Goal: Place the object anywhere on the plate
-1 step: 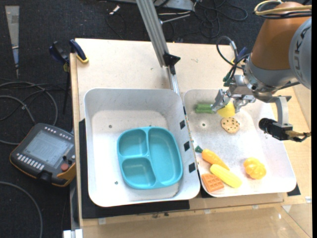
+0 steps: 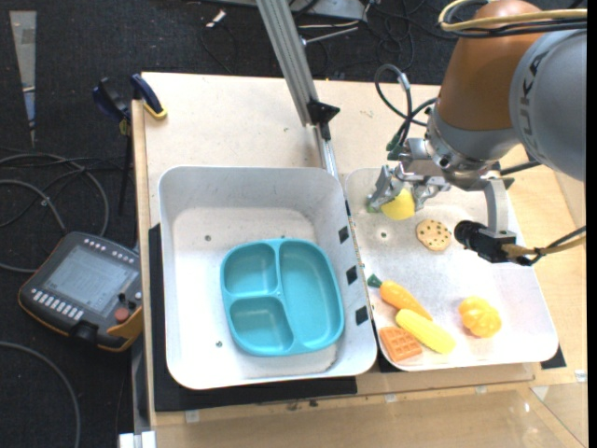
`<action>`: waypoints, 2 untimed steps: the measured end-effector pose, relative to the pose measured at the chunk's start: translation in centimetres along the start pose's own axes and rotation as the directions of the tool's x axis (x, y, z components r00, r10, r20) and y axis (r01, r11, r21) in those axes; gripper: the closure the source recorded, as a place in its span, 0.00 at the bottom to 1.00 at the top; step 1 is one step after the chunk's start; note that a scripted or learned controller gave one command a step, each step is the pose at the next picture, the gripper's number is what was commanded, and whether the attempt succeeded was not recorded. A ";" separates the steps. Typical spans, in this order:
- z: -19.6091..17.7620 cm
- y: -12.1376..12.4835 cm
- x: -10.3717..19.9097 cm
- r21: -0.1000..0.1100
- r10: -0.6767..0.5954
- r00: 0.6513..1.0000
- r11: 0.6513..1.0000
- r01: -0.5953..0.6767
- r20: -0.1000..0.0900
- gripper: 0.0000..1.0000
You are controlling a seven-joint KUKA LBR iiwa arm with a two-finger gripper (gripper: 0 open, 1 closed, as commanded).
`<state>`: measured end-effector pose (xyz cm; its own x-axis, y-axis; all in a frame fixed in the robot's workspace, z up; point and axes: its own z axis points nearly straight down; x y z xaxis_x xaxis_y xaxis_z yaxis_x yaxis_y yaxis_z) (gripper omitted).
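One yellow toy (image 2: 399, 205) sits pinched between the fingers of the gripper (image 2: 401, 194) at the far-left corner of the right bin (image 2: 522, 339).

The blue three-part plate (image 2: 280, 297) lies in the left bin (image 2: 177, 250), down and to the left of the gripper across the wall the two bins share, so the coming move likely runs that way, lifted over the wall. Left in the right bin are a round cracker (image 2: 434, 235), a carrot (image 2: 404, 297), a yellow corn cob (image 2: 425, 331), a waffle (image 2: 401, 344) and a yellow pepper (image 2: 479, 315), well apart from the gripper.
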<state>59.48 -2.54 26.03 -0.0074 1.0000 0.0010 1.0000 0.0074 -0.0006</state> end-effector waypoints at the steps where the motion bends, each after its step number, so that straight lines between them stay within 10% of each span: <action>1: 1.7 0.1 5.9 0.003 -0.001 1.000 1.000 0.001 -0.001 1.00; 2: 3.2 0.7 11.1 0.001 -0.001 1.000 1.000 0.001 0.000 1.00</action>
<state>60.11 8.61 22.81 -0.0080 1.0000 0.0012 1.0000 0.0080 -0.0020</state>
